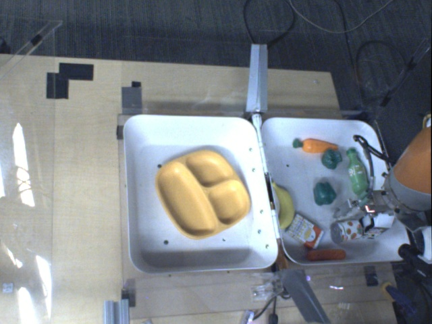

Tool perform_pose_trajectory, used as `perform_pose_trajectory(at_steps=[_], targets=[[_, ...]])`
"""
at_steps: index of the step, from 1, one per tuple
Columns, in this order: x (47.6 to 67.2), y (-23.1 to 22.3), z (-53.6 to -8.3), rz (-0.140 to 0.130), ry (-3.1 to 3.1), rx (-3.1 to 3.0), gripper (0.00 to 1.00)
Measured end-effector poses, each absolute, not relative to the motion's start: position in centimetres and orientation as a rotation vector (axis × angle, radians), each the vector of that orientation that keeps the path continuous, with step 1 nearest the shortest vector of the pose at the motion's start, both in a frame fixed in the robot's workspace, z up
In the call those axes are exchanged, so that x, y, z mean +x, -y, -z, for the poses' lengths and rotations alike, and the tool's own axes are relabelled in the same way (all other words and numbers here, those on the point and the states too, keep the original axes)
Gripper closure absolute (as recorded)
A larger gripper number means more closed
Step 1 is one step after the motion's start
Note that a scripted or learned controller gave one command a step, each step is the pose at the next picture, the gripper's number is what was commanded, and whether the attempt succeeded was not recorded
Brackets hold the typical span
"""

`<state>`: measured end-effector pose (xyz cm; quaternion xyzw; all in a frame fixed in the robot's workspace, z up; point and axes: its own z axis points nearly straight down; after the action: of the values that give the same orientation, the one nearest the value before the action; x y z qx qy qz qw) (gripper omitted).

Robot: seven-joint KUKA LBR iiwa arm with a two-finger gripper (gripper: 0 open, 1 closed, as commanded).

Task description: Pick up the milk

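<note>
Since the arm comes in from the right, the gripper sits low over the near right corner of the right bin, down among the clutter by the bin's right wall. What I take for the milk is the little carton, lying tilted near the bin's front left, just beside a yellow banana-looking thing that hugs the divider. So the gripper is near the carton but not on it. It's closer to a small cup or can lying on its side, which seems to touch the gripper hardware.

Whether the gripper is open, closed or gripping something, I honestly can't tell. That area is a jumble of metal and cable. I wouldn't call anything held.

Other stuff in that bin: a carrot up top, two teal lumps, a green bottle and a red sausage-ish thing at the front edge. The left bin has a big bread loaf in the middle.

My guess is it needs to shift left toward the carton, and the can and sausage could easily get bumped on the way.
</note>
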<state>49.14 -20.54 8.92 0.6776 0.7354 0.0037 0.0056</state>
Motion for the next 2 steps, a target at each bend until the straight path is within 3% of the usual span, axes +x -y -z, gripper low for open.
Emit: perform_pose_trajectory(at_steps=[1,2], targets=[[49.40,20.46,-10.10,-0.017,-2.300,2.116,1.00],[49.39,20.46,-10.09,-0.017,-2.301,2.117,0.00]])
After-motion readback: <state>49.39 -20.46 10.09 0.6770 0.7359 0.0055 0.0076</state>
